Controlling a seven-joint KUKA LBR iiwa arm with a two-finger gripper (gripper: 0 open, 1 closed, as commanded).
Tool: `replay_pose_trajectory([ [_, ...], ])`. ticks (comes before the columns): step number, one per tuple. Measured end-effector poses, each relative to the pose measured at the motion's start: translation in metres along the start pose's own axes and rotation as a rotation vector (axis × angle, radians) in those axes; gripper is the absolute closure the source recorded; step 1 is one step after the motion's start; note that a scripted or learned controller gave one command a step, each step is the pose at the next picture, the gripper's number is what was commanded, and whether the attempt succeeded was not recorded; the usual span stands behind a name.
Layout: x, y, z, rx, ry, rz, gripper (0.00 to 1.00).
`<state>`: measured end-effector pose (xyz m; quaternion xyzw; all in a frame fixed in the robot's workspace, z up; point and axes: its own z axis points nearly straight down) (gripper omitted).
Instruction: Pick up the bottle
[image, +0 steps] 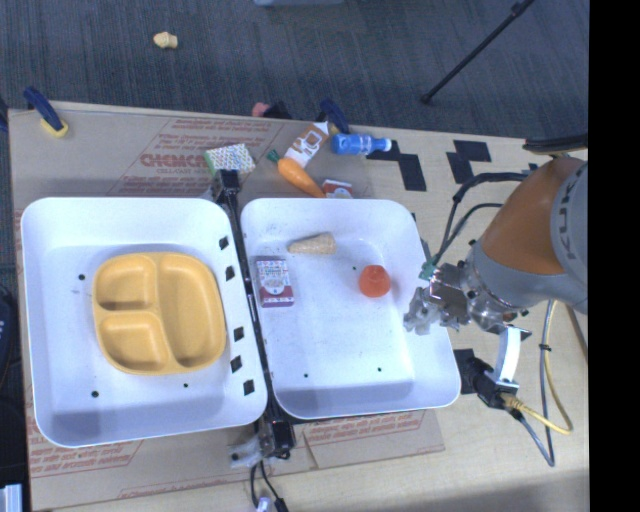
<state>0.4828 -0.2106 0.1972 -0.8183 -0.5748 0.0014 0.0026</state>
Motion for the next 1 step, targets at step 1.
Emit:
replay_pose_trajectory([
  [1, 0.0727, -0.0333, 0.0533, 0.000, 0.000, -0.327, 1.00],
])
